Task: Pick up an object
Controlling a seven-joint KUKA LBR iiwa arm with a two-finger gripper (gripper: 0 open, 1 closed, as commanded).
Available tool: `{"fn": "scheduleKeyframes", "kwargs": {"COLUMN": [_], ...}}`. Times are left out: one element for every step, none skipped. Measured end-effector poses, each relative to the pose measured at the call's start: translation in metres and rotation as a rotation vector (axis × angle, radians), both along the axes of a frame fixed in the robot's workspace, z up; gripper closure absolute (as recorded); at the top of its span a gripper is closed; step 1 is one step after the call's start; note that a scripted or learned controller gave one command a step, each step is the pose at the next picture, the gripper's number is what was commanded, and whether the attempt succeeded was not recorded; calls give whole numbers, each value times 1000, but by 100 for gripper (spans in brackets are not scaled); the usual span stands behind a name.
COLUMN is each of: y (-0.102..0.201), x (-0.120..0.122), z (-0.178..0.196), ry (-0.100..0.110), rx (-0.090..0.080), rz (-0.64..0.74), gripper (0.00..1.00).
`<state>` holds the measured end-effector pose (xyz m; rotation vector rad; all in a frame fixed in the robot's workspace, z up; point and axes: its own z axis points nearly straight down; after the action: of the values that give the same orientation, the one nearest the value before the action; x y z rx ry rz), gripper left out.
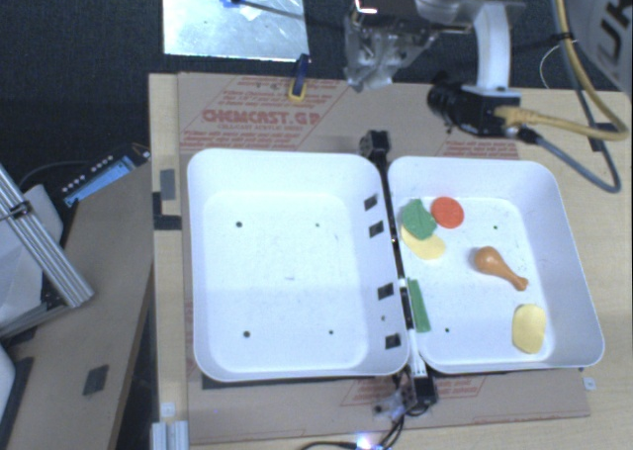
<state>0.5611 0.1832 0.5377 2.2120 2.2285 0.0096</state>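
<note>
Objects for picking all lie in the right bin [569, 240], the one nearest my reach, and the left bin [208, 240] beside it carries none of them. I take them largest first. A green strip [419, 306] lies along the right bin's left wall, flat against the divider, which would crowd one finger if I went for it. A green leaf-shaped piece [416, 219] rests near the back left corner, overlapping a pale yellow slice [426, 245] just in front of it; being stacked, those two would likely shift together. An orange drumstick-shaped piece [499, 267] sits in the middle of the floor, well apart from any wall, so I judge it the easiest target. A yellow lemon-like piece [529, 327] lies toward the front right corner, and a small red disc [447, 212] sits just beside the green leaf.

My gripper [368, 67] hangs high beyond the bins' back edge, over the cardboard sheet [247, 114], carrying nothing. It is blurred there, so I cannot tell its state.
</note>
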Motion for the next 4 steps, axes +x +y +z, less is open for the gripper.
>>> {"fn": "scheduleKeyframes", "kwargs": {"y": [-39, -37, -10, 7], "x": [52, -33, -53, -76], "z": [-3, -2, -3, -3], "ry": [2, 4, 5, 5], "rx": [-4, -1, -1, -1], "rz": [-10, -2, 0, -1], "gripper": [100, 100, 100, 100]}}
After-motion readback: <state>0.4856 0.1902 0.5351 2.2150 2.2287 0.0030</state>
